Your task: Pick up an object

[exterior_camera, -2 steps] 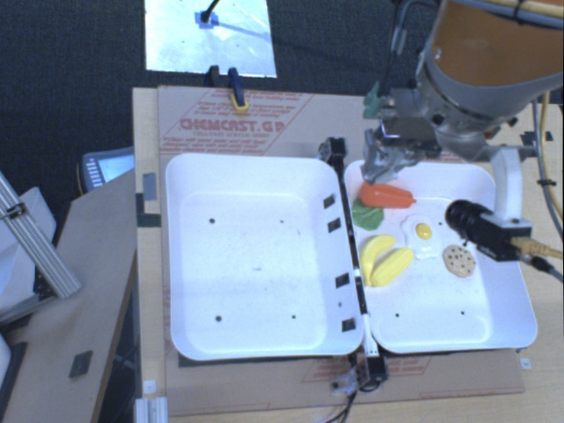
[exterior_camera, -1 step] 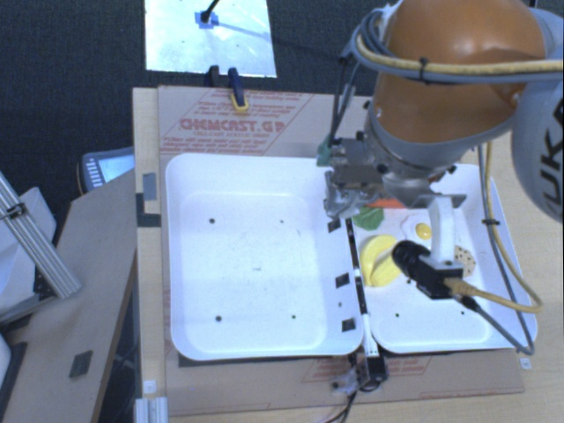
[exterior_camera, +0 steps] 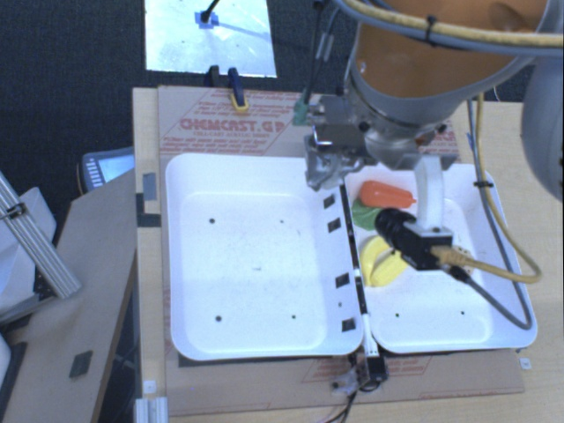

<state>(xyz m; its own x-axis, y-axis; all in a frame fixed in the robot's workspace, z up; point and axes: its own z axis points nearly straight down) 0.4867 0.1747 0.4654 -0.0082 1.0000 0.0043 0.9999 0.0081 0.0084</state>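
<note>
We're seeing the gripper (exterior_camera: 326,173) hovering at the divider, just beside the orange toy (exterior_camera: 388,194), green piece (exterior_camera: 363,216) and yellow piece (exterior_camera: 381,267) in the right bin (exterior_camera: 432,324). We can't tell whether it's apart or together. We're judging this as the approach: next it's needing to centre and descend on one piece.

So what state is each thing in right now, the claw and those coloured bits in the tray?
gripper: over the seam between the two bins, at its far end, not on any object.
orange object: lying loose in the right-hand bin.
green object: lying in that bin, right beside the orange one.
yellow object: lying in that bin, partly hidden by the robot.
</note>
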